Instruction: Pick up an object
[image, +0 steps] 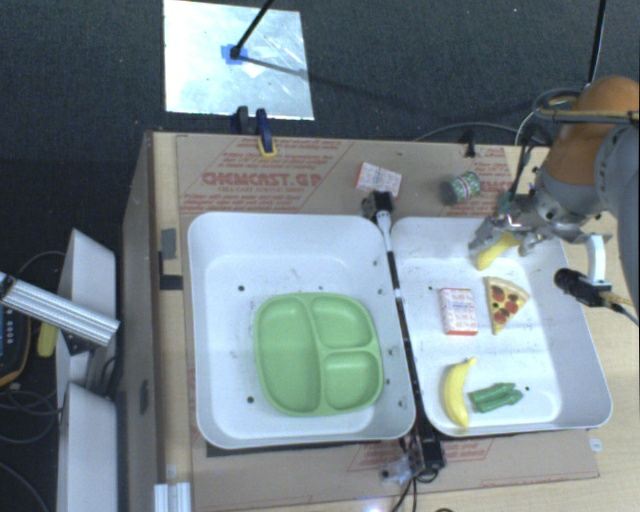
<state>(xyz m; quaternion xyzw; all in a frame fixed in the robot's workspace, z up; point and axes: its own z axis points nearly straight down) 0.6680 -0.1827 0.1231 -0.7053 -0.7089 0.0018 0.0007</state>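
My gripper hangs over the far edge of the right bin, reaching in from the right. A small yellow piece sticks out down-left from between its grey fingers, and they look shut on it. On the bin floor lie a red-and-white box, a pizza slice, a banana and a green bean pod, all nearer the front than the gripper.
The left bin holds a green divided plate. Behind the bins on the cardboard rest a small green can and a paper tag. A black cable fitting hangs off the arm over the right bin's right side.
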